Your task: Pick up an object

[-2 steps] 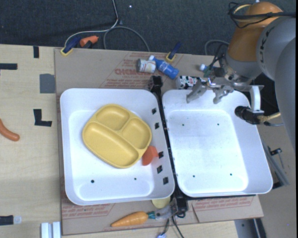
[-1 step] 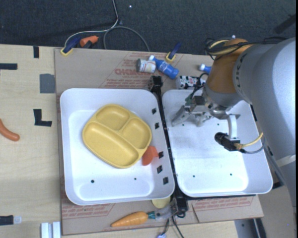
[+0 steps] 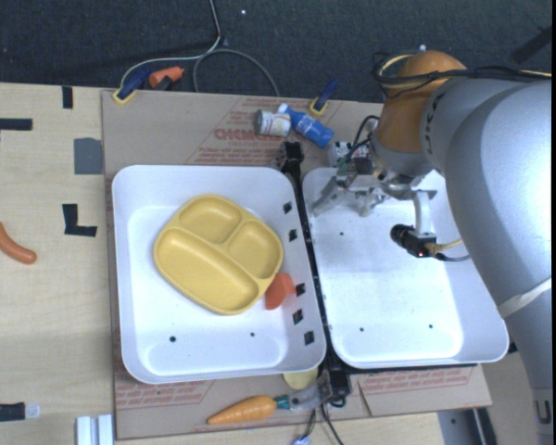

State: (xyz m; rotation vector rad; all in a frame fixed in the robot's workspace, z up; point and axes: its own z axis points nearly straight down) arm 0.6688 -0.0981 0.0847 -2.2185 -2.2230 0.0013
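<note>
Camera view: nothing lifted yet

Camera view puts the claw [image 3: 352, 196] low over the far edge of the right bin [image 3: 398, 341], and whether it is spread or pressed together I cannot tell — nothing is visibly pinched, so the pick looks undone. Candidates lie to its left in the left bin [image 3: 134, 276]: a glossy yellow plate [image 3: 218, 251] with three moulded compartments, and a small orange piece [image 3: 279, 291] touching its rim. Beyond the claw, on the cardboard tabletop [image 3: 167, 137], lies a blue-and-white bottle [image 3: 295, 123], smooth and cylindrical.
</note>
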